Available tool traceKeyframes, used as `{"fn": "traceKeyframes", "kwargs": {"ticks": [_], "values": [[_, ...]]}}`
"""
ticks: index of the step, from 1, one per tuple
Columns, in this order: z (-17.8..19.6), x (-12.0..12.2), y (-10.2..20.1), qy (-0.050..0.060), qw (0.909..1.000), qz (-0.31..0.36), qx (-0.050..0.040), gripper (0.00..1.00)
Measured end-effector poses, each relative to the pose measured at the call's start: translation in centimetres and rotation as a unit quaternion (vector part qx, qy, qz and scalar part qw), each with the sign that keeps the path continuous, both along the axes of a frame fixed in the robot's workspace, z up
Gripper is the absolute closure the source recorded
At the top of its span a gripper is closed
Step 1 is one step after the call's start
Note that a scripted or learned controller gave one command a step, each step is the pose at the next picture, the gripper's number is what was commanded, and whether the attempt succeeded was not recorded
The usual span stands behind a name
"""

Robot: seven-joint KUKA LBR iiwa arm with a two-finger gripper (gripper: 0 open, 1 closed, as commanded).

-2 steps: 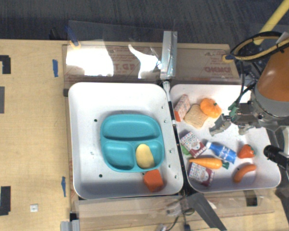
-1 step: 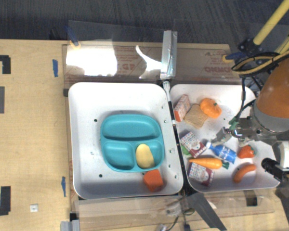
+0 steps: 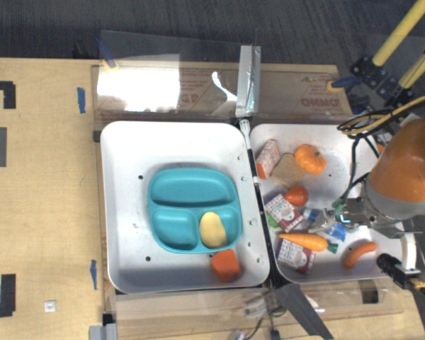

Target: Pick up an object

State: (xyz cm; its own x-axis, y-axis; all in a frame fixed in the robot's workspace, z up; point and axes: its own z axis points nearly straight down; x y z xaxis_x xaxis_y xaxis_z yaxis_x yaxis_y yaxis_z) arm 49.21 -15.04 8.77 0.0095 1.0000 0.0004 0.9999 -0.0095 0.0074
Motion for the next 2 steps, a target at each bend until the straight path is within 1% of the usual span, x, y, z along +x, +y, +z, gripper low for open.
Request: {"fn": "traceKeyframes", "kwargs": {"ticks": [1, 2], "values": [[1.0, 0.1, -0.1, -0.001, 1.0000, -0.001, -0.0008, 1.00], [-0.1, 8.2, 0.5, 0.001, 1.0000, -0.003, -0.0007, 1.00]]}}
